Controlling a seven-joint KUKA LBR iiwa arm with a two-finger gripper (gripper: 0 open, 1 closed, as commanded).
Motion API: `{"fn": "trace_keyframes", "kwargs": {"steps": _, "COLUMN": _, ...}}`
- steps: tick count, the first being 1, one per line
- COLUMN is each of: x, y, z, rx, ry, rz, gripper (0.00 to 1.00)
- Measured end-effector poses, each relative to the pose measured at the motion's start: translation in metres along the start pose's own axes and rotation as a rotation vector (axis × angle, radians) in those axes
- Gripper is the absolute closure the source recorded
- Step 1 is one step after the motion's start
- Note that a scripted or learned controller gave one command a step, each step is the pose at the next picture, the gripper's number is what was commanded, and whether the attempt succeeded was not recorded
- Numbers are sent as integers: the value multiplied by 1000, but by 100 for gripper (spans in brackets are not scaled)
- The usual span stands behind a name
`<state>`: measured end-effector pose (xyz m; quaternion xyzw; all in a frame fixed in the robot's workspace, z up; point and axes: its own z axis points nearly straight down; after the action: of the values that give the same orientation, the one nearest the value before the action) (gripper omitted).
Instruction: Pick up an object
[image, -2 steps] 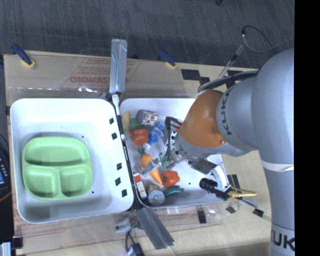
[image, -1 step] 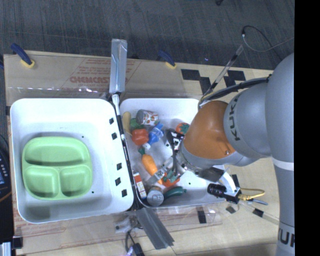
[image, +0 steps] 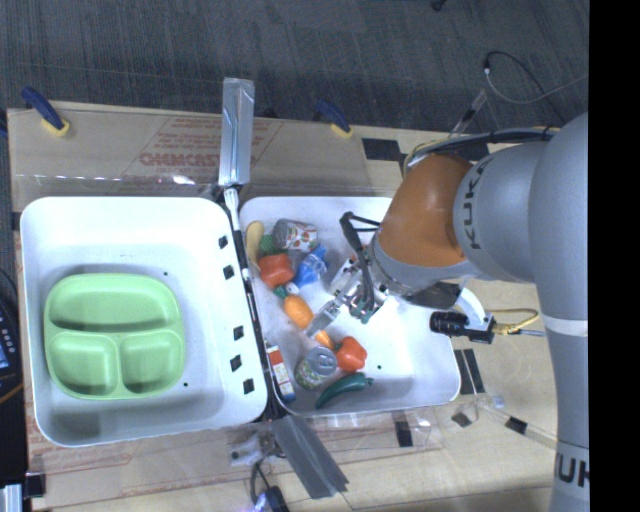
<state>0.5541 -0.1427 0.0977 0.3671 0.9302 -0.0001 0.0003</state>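
Note:
My gripper (image: 335, 298) hangs low over the middle of the right bin (image: 425, 365), open, with bare bin floor showing between its fingers. An orange carrot (image: 297, 311) lies just left of the lower fingertip. A red pepper (image: 275, 270) and a blue item (image: 311, 267) sit up and to the left. Below the gripper are a round tin (image: 318, 367), a red-orange vegetable (image: 351, 354) and a green chili (image: 343, 388). A printed can (image: 294, 235) and a yellow item (image: 255, 237) rest near the bin's back left corner.
The left bin (image: 120, 225) holds a green divided tray (image: 113, 335). A small bottle (image: 280, 372) lies along the divider wall of the right bin. The arm's orange band (image: 425, 215) looms over the right bin's right half.

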Motion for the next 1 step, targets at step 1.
{"fn": "trace_keyframes", "kwargs": {"steps": 1, "x": 0, "y": 0, "z": -10, "rx": 0, "ry": 0, "rz": -4, "gripper": 100}}
